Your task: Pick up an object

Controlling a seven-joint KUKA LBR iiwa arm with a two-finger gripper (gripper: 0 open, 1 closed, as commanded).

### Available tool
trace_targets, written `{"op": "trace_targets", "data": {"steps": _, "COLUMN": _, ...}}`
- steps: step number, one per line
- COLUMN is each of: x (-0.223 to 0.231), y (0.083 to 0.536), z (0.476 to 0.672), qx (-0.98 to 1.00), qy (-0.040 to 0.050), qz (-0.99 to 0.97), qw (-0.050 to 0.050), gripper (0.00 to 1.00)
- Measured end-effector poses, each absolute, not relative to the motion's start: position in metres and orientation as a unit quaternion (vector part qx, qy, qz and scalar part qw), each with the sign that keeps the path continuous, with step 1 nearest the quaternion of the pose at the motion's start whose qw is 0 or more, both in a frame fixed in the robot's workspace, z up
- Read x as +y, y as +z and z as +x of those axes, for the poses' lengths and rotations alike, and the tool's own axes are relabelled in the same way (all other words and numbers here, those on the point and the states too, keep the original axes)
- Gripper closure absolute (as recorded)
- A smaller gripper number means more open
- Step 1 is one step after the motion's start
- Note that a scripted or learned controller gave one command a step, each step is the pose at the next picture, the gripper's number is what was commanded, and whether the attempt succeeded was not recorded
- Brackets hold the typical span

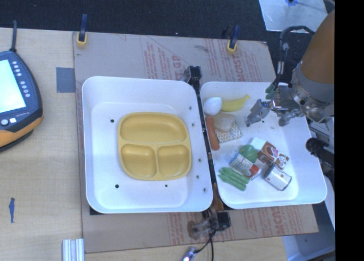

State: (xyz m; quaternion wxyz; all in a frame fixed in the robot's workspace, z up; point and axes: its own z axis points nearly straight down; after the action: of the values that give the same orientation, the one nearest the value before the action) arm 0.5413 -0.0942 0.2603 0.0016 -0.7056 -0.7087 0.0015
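The gripper [267, 112] was seen spread open with nothing in it, hovering over the right bin [310, 194] near the top. Closest to it were a banana [235, 104], an egg [212, 106] and a carrot [212, 132] along the bin's left side, with small packets [267, 160] piled lower down. The banana was probably light, smooth toy plastic, so some slipping was expected; it'd best be pinched across its middle.
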Motion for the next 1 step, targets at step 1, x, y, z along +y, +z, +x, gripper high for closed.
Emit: {"op": "trace_targets", "data": {"steps": 1, "x": -0.1068, "y": 0.1172, "z": 0.4843, "qx": -0.709, "qy": 0.0019, "qz": -0.705, "qw": 0.002, "gripper": 0.00}}
